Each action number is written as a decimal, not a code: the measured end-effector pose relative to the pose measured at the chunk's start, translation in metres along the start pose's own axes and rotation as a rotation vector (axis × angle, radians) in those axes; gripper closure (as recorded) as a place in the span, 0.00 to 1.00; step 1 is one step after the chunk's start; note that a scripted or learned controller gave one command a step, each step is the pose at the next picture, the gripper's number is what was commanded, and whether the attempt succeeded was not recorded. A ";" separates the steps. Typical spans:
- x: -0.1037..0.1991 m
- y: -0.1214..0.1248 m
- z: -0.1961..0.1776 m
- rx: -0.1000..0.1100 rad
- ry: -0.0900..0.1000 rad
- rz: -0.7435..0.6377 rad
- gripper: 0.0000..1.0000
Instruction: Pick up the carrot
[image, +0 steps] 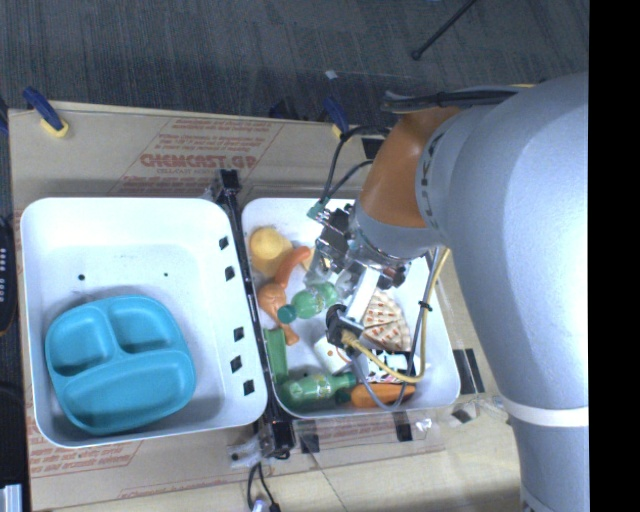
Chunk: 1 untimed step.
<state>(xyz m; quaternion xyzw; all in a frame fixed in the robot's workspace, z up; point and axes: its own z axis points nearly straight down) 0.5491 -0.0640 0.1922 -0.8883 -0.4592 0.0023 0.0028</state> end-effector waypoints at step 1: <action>0.000 0.000 0.001 0.001 -0.001 0.000 0.00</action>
